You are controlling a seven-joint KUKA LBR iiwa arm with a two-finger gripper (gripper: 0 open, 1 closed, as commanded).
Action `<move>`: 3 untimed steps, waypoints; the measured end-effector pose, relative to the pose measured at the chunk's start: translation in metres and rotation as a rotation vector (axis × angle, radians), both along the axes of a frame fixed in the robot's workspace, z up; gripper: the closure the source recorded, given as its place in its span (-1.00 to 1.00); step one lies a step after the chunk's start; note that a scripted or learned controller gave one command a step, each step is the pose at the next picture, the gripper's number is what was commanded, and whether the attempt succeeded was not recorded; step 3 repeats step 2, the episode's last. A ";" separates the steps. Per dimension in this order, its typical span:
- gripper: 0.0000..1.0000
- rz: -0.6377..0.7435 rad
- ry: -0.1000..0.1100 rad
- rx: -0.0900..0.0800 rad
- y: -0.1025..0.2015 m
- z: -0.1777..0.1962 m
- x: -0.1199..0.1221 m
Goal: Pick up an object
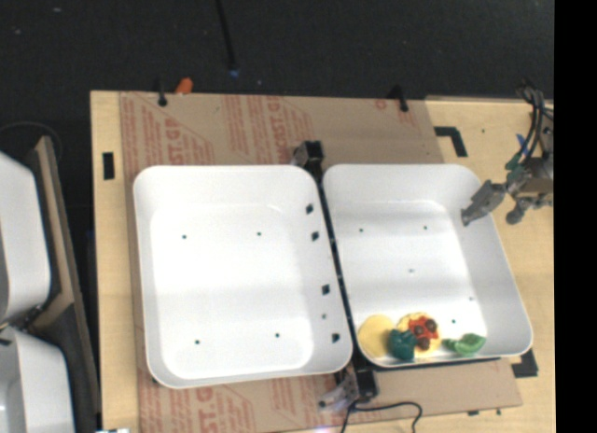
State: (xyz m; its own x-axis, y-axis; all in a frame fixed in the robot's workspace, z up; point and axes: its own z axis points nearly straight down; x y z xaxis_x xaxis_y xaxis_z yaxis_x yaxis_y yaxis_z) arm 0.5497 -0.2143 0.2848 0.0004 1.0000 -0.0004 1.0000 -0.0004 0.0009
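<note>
over at the right edge, the gripper [497, 205] hangs above the right bin's [410, 263] far right rim, fingers seemingly spread and holding nothing. well apart, the small toys [420, 336] huddle in that bin's near corner.

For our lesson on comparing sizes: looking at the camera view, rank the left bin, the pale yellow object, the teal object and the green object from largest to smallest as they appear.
1. left bin
2. pale yellow object
3. teal object and green object: these look about alike, so I will not rank them.
</note>
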 end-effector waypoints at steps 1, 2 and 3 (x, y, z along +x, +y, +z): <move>-1.00 0.001 0.012 0.004 0.027 -0.145 -0.006; -1.00 -0.002 -0.004 -0.002 0.013 -0.093 -0.049; -1.00 -0.002 -0.004 -0.002 0.013 -0.093 -0.049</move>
